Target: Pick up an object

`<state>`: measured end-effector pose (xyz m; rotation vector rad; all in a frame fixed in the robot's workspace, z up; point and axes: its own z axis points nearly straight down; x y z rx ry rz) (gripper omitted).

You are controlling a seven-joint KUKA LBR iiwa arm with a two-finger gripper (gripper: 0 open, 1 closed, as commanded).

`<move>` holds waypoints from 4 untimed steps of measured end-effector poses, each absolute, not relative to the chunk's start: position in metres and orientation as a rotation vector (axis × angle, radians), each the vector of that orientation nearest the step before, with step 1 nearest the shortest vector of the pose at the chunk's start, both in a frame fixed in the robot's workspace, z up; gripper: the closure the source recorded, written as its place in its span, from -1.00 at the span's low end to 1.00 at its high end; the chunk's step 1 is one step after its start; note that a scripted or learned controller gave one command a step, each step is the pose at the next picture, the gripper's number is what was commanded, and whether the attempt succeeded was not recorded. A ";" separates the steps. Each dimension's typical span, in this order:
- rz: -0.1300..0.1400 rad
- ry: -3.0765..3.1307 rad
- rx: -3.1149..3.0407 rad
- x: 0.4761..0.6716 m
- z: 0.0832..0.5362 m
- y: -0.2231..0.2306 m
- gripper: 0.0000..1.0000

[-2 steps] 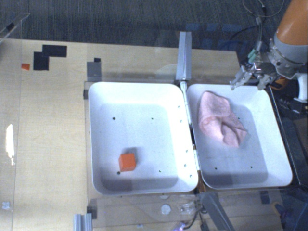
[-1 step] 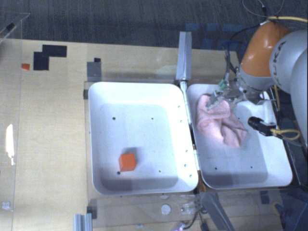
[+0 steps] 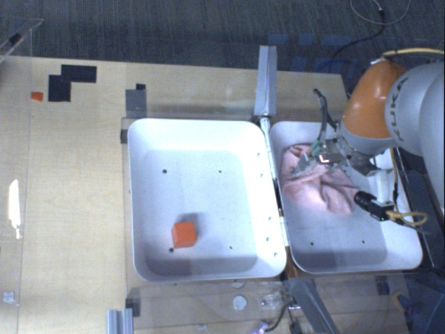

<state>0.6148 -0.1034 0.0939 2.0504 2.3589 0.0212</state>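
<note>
Orange cube sits in smooth left bin; gripper, grip unclear, meets crumpled pink cloth.

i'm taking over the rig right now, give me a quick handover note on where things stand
Claw: down in the right bin, at the upper edge of the pink cloth; the view does not settle whether it has a grip.
Things: pink cloth crumpled in the upper left part of the right bin; orange block in the lower left part of the left bin, untouched.
Done: arm has reached the cloth.
Left: confirm a grasp and lift; nothing is clearly off the bin floor yet.
</note>
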 end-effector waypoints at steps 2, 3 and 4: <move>0.019 2.537 1.813 0.584 0.095 -0.098 -1.00; 0.021 2.545 1.801 0.581 0.095 -0.096 -1.00; 0.029 2.542 1.796 0.584 0.107 -0.094 1.00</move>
